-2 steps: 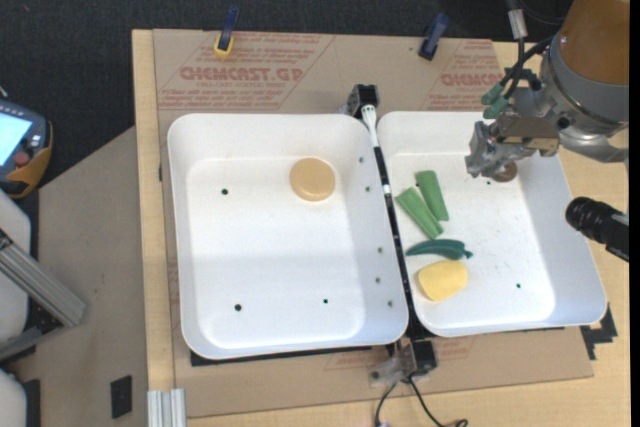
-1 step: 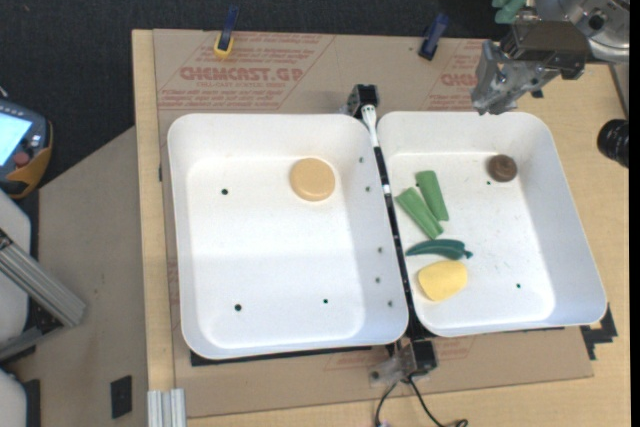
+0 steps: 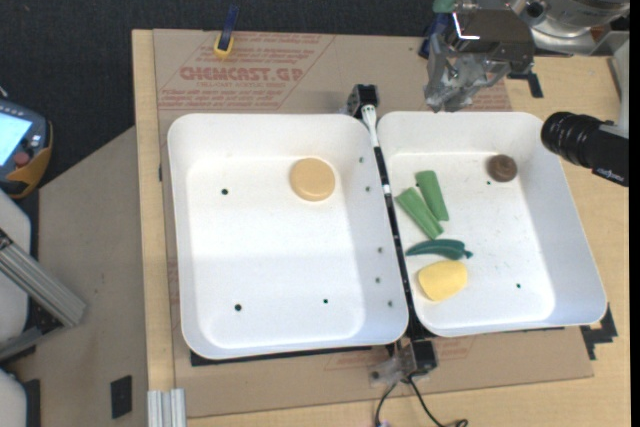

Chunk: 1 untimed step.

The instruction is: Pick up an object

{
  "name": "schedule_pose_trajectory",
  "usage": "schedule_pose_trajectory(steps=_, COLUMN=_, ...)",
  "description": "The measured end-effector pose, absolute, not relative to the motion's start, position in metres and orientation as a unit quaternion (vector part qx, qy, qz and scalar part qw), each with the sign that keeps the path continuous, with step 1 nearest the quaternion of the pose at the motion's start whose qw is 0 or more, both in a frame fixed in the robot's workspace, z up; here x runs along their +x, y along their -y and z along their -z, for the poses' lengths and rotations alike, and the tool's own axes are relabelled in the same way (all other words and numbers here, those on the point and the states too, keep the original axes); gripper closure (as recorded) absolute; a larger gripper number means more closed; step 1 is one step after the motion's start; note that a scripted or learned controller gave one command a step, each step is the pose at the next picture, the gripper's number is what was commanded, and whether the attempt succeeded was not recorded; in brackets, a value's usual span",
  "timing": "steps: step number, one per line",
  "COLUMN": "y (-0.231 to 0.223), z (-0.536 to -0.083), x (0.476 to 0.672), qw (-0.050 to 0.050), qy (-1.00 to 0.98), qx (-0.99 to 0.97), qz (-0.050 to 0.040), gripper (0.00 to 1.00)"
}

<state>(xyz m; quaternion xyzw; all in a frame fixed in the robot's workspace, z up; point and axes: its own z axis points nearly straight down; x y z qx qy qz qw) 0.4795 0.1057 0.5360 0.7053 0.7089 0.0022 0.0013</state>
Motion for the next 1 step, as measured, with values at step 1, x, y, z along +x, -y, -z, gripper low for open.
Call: schedule_pose_trajectory(steps=1, y=-0.1274, z=-0.3573, x=0.4776, qw=-0.004, qy=-0.707, qx=0.707, qz=0.0074, gripper=1.00)
